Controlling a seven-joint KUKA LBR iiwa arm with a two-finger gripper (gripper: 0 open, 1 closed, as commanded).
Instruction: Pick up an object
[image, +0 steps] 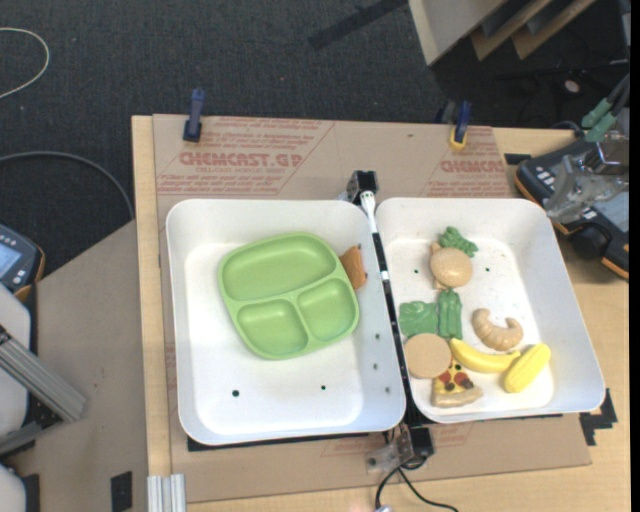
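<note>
Hovering gripper (588, 185) off right bin's (566, 262) far-right corner, leaving the bin clear | grip state: cannot tell | banana (482, 357) lies exposed near front edge, likely pick

Two white bins (190, 300) sit side by side on a cardboard sheet (300, 150), clamped at its far edge by blue (193, 113) and yellow clips (460, 125).

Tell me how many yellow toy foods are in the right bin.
2: a banana near the front, and a corn cob touching its right end, by the bin's front right corner.
</note>
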